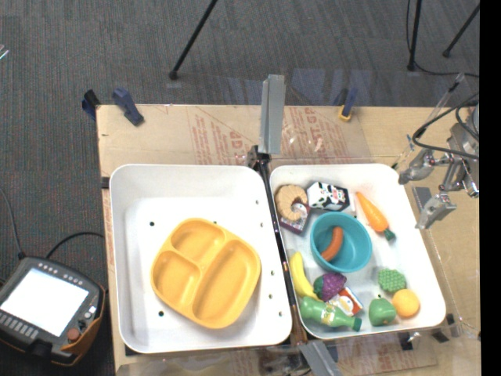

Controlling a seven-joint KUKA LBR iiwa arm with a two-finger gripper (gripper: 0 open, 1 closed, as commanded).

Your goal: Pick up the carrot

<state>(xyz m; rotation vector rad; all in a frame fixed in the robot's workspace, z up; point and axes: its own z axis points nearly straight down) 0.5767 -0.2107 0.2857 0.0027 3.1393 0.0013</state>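
Note:
The orange carrot (373, 212) with a green tip lies slantwise in the right bin (407, 190), near its upper right, just beside the teal bowl (342, 257). My gripper (416, 200) hovers over the bin's right rim, a short way right of the carrot and apart from it. Its two grey fingers stand spread, open, with nothing between them.
The right bin also holds a doughnut (291, 201), a milk carton (327, 197), a sausage (333, 244) in the bowl, a banana (300, 275), grapes (329, 284), a green bottle (329, 314), broccoli (391, 279) and an orange (406, 302). A yellow divided plate (206, 271) lies in the left bin (133, 210).

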